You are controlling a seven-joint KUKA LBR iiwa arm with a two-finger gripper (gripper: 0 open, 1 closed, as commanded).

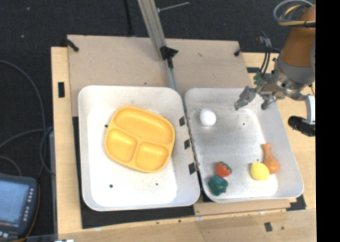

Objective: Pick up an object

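1. Nearest the lower edge of the frame, we note a green object (217,184) in the right bin (234,129), touching a red object (223,169) just above it.
2. We record a yellow ball (259,171) at lower right of that bin, beside an orange object (269,159).
3. We find a white ball (207,117) lying alone at the bin's upper left.
4. We see a yellow divided plate (140,139) in the left bin (95,145).
5. We observe the gripper (256,99) above the right bin's upper right corner, fingers spread apart, nothing between them.
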